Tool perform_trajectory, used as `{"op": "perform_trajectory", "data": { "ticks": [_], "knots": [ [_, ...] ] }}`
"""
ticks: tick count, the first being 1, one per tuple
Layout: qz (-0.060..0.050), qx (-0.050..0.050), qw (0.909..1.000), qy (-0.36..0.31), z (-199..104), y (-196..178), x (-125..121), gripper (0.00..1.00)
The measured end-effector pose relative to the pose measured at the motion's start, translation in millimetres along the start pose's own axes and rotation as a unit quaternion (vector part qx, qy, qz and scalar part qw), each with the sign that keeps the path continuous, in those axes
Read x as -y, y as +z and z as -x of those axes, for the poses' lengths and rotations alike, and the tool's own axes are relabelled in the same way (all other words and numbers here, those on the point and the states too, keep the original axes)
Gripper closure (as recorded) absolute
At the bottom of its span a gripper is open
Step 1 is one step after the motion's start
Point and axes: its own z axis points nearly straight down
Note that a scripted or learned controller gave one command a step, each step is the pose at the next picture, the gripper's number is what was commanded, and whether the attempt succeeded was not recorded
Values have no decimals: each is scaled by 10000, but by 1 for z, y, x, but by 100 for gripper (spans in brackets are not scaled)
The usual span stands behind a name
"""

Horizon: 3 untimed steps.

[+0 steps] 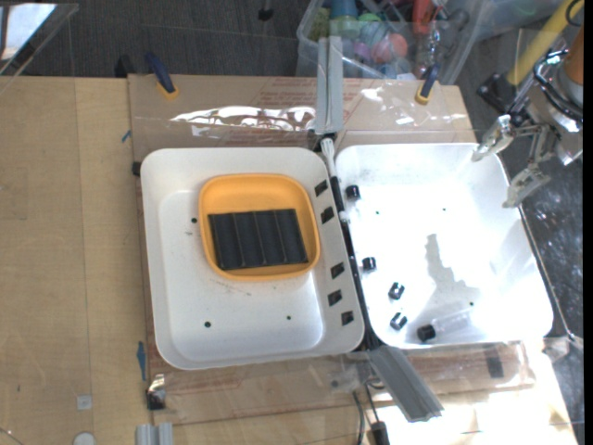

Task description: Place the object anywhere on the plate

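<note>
An orange plate (pixel 215 196) lies in the left bin (pixel 176 323), toward its back. A black ribbed rectangular object (pixel 258 239) rests flat on the plate, inside its rim. My gripper (pixel 498 172) hangs over the back right corner of the right bin (pixel 519 276), far from the plate. Its two thin fingers (pixel 487 142) are spread open, with nothing between them.
The right bin holds a clear plastic piece (pixel 443 265), a clear tube with a dark cap (pixel 443 325) and small black bits (pixel 397 291). A raised divider with black clips (pixel 335 248) separates the bins. A clear tub of coloured toys (pixel 398 12) stands behind the bench.
</note>
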Motion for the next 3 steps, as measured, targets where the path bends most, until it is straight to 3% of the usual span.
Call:
{"op": "perform_trajectory", "data": {
  "ticks": [3],
  "knots": [
    [1,-1,9978,-658,6,-8,2,0]
  ]
}}
